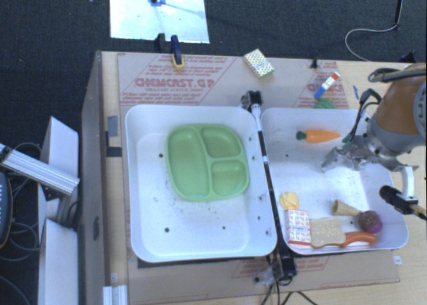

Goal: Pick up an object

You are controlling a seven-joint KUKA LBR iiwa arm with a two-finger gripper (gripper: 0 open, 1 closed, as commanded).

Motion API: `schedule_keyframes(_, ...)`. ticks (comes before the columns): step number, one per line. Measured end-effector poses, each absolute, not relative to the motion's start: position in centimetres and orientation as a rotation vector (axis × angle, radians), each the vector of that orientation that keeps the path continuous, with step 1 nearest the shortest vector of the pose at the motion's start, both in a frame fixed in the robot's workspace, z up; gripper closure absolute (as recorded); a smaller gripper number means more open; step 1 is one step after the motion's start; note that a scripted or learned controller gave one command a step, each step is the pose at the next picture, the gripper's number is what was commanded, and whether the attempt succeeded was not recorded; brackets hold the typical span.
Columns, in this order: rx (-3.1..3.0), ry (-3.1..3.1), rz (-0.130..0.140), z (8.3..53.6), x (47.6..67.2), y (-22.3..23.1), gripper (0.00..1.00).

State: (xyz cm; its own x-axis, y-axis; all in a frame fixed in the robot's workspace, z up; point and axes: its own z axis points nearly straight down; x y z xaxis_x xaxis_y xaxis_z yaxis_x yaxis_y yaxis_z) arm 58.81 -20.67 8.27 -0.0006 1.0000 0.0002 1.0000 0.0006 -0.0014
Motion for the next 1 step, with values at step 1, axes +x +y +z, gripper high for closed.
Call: schedule_keyframes(1,-2.19,-2.207,0.034,7.85,66.12,-20.56,0.0)
